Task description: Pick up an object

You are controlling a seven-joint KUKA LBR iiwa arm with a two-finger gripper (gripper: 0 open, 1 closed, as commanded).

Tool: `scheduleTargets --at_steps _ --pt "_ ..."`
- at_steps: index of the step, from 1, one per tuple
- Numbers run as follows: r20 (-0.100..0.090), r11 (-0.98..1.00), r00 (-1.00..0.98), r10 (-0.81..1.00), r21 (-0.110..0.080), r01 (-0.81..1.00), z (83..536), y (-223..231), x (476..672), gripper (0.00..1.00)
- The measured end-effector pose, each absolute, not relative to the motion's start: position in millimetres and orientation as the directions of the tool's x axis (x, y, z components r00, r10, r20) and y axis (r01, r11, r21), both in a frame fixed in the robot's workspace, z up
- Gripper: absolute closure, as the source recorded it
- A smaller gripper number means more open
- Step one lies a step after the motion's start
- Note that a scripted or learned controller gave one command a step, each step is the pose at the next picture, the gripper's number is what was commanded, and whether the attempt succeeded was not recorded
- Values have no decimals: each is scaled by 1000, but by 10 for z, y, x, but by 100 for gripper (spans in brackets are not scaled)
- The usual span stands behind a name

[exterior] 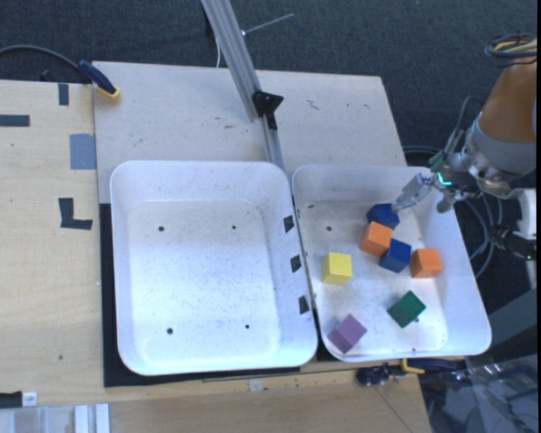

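Observation:
The right bin (460, 318) holds several small cubes. A blue cube (383, 216) lies at the back, with an orange cube (376, 238) and a second blue cube (396, 254) touching just in front of it. Another orange cube (426, 262) sits to their right. A yellow cube (337, 267) lies left of the cluster, a green cube (406, 308) nearer the front, and a purple cube (348, 332) at the front left. My gripper (427, 197) hangs over the bin's back right corner, just right of and above the rear blue cube. It is open, with nothing between its fingers.
The left bin (126, 242) stands beside the right one, sharing a middle wall. A slanted metal pole (239, 52) crosses the bench behind the bins. Cables run at the far right beside the arm (509, 115).

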State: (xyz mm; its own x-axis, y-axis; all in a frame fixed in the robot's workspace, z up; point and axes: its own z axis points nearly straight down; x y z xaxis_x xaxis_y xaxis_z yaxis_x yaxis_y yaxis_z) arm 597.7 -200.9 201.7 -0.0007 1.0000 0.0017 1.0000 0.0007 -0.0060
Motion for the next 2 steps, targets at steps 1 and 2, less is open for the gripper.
scheduleTargets --at_steps 1,2 --pt "0 2 -2 1000 -1 1000 2047 -2009 5988 0" --pt "1 2 -2 1000 -7 1000 1459 -1907 5978 0"
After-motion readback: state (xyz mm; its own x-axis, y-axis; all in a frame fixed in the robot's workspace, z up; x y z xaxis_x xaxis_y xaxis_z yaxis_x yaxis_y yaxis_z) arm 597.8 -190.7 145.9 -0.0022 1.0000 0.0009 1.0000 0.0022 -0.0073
